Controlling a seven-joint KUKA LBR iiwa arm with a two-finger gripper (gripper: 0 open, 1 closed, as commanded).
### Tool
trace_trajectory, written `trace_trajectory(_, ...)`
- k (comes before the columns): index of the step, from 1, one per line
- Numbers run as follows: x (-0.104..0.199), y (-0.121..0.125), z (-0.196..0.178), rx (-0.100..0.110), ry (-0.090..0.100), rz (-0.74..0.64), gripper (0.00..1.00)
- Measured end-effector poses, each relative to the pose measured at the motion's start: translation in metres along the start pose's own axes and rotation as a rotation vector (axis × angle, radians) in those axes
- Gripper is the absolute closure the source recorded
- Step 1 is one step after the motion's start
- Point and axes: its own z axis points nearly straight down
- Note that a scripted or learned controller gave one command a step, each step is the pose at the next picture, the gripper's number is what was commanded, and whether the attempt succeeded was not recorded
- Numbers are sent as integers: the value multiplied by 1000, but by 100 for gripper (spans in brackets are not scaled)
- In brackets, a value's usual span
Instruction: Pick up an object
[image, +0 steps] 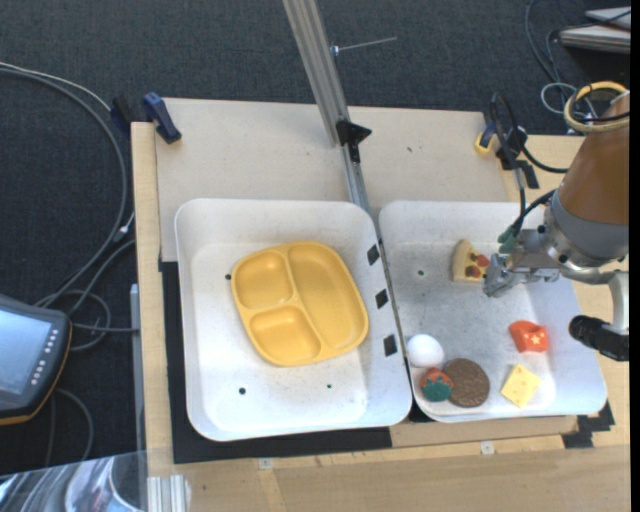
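One gripper (497, 280) beside pizza slice (465, 262), right bin (400, 225); finger state unclear.

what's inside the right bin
The right bin holds a pizza slice, white egg, brown patty, tomato, cheese wedge and orange piece. The arm covers its right side.

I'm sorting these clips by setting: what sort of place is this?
Most likely a robotics lab bench. A robot arm reaches over two white bins, loose cables trail across the dark carpet, and a handheld control pendant lies at the left. The toy food looks like practice props.
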Motion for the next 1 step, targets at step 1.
trace_trajectory(1,-7,4,-47,2,0,1,100)
